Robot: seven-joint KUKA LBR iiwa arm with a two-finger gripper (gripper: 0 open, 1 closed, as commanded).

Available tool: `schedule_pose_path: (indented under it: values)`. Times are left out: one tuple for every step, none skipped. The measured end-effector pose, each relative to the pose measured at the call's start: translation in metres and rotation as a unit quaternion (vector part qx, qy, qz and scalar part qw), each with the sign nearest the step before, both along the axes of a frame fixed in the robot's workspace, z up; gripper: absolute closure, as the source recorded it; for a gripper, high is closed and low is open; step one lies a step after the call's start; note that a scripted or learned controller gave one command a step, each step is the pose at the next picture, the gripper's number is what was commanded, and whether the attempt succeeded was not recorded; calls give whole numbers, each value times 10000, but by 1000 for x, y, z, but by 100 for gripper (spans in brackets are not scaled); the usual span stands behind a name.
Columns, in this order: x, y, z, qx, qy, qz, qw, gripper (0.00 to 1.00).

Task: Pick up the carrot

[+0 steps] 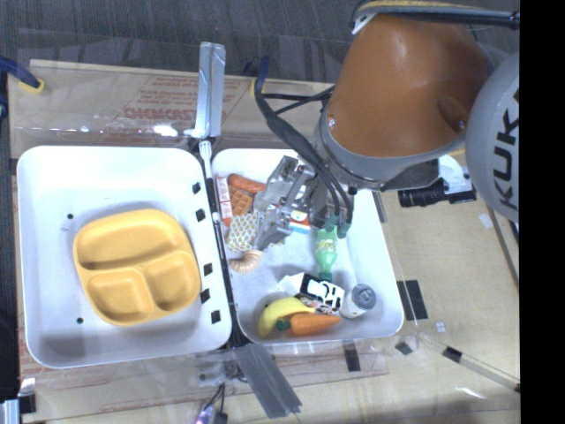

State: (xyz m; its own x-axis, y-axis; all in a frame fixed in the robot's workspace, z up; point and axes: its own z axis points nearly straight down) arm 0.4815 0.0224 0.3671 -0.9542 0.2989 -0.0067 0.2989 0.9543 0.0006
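Observation:
The carrot (pixel 312 323), orange with a green end, lies at the front of the right bin (pixel 385 253), just below a yellow banana (pixel 281 313). My gripper (pixel 272 222) hangs in the upper left part of that bin, well behind the carrot and above a patterned packet (pixel 243 231). The big orange and grey arm (pixel 402 87) covers the bin's back right corner.
The right bin also holds a green bottle (pixel 326 249), a black and white item (pixel 321 291), a small round grey can (pixel 363 298), a red-orange packet (pixel 244 185) and a shrimp-like toy (pixel 246 261). A yellow divided tray (pixel 134 263) sits in the left bin (pixel 44 184).

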Motion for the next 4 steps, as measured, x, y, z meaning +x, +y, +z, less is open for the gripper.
schedule_pose_path:
  values:
    - [128,4,76,3,7,-1602,9871,100]
    - [22,14,76,4,20,-609,9981,100]
    - [13,13,75,0,32,-2106,9776,100]
    - [-4,23,75,4,29,-3510,9364,100]
